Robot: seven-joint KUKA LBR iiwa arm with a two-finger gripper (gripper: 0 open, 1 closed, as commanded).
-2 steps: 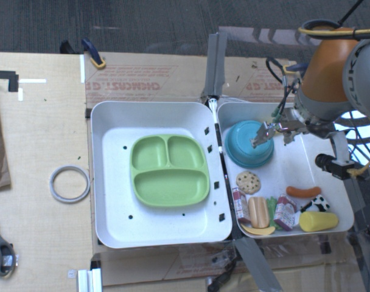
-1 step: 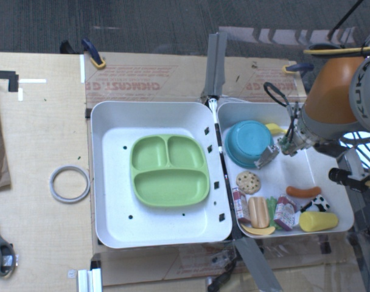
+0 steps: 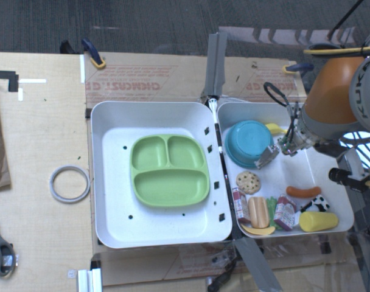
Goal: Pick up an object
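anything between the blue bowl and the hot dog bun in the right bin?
Yes. In the camera view, the cookie lies between the blue bowl and the hot dog bun.

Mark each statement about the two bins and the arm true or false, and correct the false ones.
1. The green divided plate lies in the left bin. True.
2. The blue bowl sits on the green plate. False: it is in the right bin.
3. The cookie lies in the right bin. True.
4. The gripper hangs over the left bin. False: it is beside the blue bowl.
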